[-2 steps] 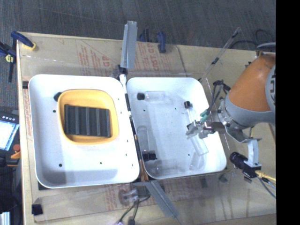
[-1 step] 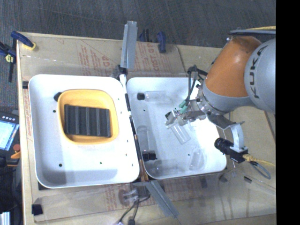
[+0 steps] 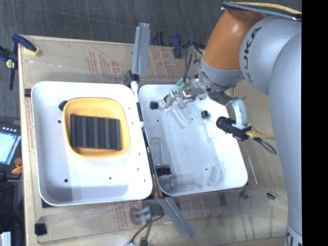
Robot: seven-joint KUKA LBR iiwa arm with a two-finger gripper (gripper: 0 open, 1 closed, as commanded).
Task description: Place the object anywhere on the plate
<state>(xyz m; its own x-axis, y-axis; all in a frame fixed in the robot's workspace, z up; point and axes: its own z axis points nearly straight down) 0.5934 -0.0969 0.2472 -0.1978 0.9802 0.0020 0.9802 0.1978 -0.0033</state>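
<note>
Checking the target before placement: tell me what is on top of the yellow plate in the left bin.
A dark ribbed rectangular block lies on the yellow plate, covering most of its middle. Only the plate's rim shows around it; the plate surface beneath the block is hidden.

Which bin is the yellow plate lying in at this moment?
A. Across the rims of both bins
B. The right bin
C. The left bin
C: the yellow plate lies flat inside the left bin, while the claw is over the right bin.
</note>
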